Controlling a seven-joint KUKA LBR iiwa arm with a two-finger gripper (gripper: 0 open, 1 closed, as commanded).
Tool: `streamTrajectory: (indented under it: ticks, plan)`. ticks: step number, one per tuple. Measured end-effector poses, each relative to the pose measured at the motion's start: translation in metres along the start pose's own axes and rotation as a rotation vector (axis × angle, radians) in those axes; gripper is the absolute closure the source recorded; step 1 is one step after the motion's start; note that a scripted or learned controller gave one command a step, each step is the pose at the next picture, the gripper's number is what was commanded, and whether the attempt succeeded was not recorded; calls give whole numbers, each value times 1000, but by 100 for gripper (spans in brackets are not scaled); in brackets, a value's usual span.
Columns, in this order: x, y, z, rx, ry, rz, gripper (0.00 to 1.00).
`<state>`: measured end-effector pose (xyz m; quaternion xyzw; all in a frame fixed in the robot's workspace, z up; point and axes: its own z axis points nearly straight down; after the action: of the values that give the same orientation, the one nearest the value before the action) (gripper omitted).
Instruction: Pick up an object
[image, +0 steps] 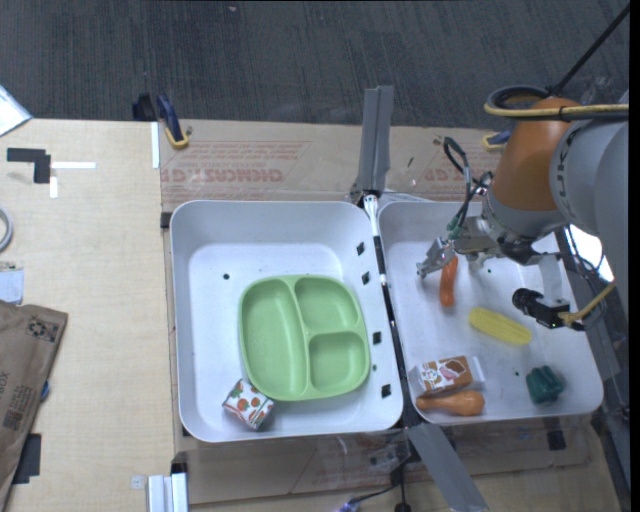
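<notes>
1. Camera view, right bin (400, 300): orange carrot (448, 282) upright, upper left; claw (440, 258) at its top end, grip state cannot be told.
2. Advice: centre on carrot; lift straight.

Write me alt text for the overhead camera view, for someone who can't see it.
A grey and orange robot arm reaches from the right, its pincer just above a small orange carrot-like piece in the right bin, which also holds a yellow corn cob, a snack pack, another orange piece and a green block. The left bin holds a green divided plate and a small carton.
</notes>
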<state>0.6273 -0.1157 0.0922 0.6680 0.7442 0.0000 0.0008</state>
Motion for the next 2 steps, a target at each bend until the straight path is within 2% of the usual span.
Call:
streamTrajectory:
  ticks: [1, 2]
  plan:
    - [-1, 0, -9, 1, 0, 4, 100]
    - [3, -6, 0, 2, 1, -46, 100]
